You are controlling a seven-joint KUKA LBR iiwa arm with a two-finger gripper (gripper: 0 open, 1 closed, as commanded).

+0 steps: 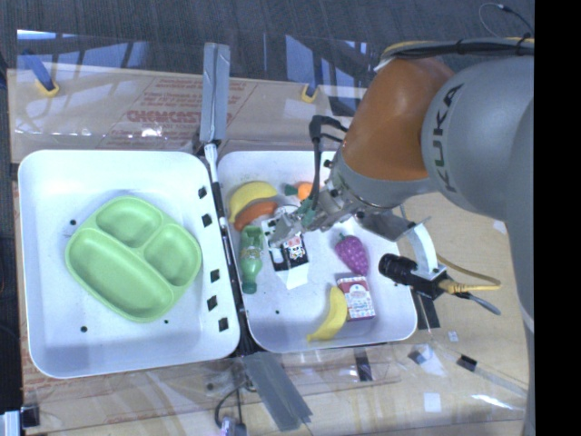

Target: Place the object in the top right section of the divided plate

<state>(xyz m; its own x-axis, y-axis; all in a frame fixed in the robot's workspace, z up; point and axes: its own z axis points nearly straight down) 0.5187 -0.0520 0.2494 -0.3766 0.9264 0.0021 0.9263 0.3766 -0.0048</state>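
The green divided plate lies in the left bin, with nothing in its three sections. My gripper hangs low in the right bin, just above a small black-and-white carton and to the right of a green bottle. The arm's wrist covers the bin's upper right part. Nothing can be seen held in the gripper.
In the right bin lie a yellow fruit, an orange piece, a small orange item, purple grapes, a red box and a banana. A divider wall separates the bins.
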